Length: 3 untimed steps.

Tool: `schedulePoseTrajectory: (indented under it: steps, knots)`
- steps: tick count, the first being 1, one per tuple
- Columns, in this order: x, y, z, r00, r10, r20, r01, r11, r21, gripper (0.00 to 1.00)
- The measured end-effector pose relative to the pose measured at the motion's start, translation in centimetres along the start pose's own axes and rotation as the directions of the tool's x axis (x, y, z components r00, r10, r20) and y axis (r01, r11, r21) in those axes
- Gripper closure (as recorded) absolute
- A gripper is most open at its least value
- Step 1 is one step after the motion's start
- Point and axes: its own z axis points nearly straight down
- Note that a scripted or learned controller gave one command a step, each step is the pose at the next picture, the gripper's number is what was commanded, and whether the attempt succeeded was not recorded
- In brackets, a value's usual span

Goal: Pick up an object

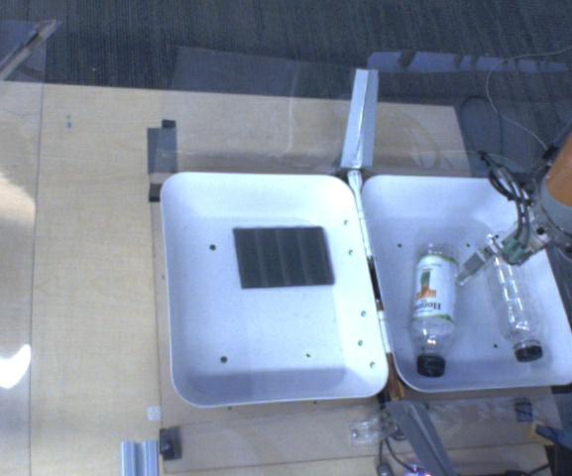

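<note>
While arm reaches from right, gripper [499, 251] hangs over right bin [464, 191], claw state unclear. Clear bottle [515, 305] just below it; labelled bottle [432, 307] beside, both lying flat.

We see a pale wooden counter [87, 296] carrying two shallow white bins side by side, their inner rims touching. The left bin [191, 365] and the right bin [404, 201] sit toward the counter's right half. A small black block [168, 446] rests near the front edge.
</note>
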Motion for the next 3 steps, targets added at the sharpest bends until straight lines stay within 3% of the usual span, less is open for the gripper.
schedulePoseTrajectory:
  steps: [1, 2, 3]
  knots:
    - [2.4, 6.3, 8.1, 0.981, -0.193, 0.004, 0.193, 0.981, -0.005, 0.0]
    - [0.6, 0.9, 7.1, 0.995, -0.097, -0.002, 0.097, 0.995, 0.001, 0.0]
    - [1.0, 0.5, 8.0, 0.976, -0.218, 0.005, 0.218, 0.976, -0.007, 0.0]
